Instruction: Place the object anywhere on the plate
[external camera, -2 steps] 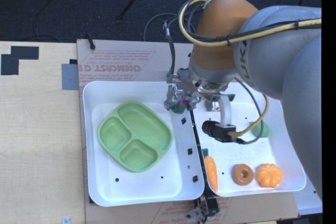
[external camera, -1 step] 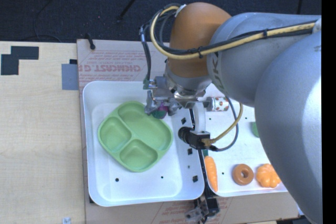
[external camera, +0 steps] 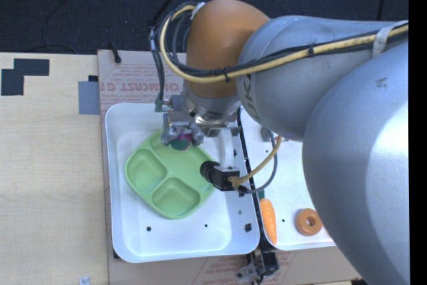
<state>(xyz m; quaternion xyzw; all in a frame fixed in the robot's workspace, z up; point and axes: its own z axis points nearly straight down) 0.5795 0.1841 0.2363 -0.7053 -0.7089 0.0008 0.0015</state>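
A light green divided plate (external camera: 167, 180) lies tilted in the left white bin (external camera: 133, 237). My gripper (external camera: 181, 137) hangs over the plate's far right corner, pointing down, under the orange band of the arm. A small purple object with a bit of green (external camera: 180, 141) sits between its two fingers, right at the plate's upper rim. The fingers look shut on it. I cannot tell whether the object touches the plate.
An orange carrot (external camera: 268, 220) and a brown donut (external camera: 308, 221) lie in the right bin (external camera: 293, 243). The big grey arm covers most of that bin. A black fitting on the arm (external camera: 215, 174) hangs over the plate's right edge.
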